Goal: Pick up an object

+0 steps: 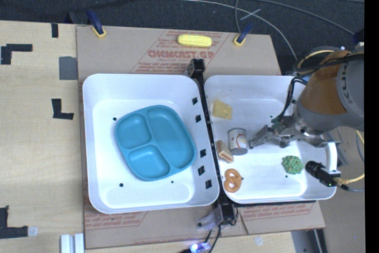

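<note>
Can (238, 140) lay in the right bin (260, 89), just off the end effector (256, 139).
Whether the end effector was open or closed could not be told. Cheese (222, 109), bread (224, 151), pretzel (232, 180) and broccoli (291, 165) shared that bin; a blue tray (155, 141) sat in the left bin (98, 127), a corn cob (194, 41) on the surface (35, 145) behind.

The tool (253, 140) sits right up against the small can (238, 140), and at this size there's no telling if the fingers are apart or closed — it's just a grey smear. The arm (331, 95) runs off the right edge, so its base is cut off. The label on the can is too tiny to read. The bottom clamp (214, 222) is dark and blurry — can't make out its shape.
</note>
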